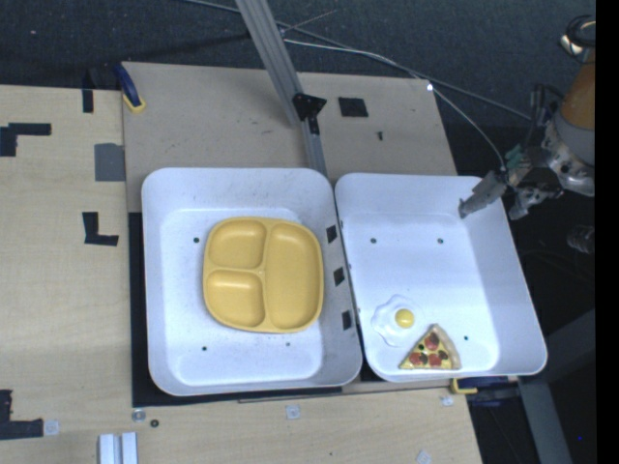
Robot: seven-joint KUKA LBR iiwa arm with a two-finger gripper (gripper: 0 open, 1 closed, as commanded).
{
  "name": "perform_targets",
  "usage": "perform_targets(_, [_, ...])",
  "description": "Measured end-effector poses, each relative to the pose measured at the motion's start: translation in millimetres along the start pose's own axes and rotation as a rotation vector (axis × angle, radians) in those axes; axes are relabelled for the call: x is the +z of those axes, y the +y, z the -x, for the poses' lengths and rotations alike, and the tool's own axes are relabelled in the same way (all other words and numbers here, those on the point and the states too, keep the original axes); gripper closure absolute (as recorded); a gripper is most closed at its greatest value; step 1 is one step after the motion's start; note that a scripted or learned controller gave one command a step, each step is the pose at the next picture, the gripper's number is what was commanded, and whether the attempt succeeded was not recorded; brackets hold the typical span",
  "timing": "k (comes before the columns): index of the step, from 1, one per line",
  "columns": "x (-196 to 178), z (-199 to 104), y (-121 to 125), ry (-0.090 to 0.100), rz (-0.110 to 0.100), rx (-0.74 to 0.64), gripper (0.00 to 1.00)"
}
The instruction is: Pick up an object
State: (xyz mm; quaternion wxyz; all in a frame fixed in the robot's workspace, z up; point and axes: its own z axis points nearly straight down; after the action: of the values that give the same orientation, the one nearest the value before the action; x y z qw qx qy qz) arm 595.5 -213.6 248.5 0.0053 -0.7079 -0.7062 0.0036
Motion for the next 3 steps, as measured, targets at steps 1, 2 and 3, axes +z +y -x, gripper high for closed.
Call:
perform_targets(1, [-7, 0, 2, -0.003, 0.011, -0.003, 0.0])
perform_targets(2, [55, -8, -2, -0.002, 0.006, -0.004, 0.0])
perform_targets(3, [112, -3, 5, -0.003, 0.007, -0.004, 0.0])
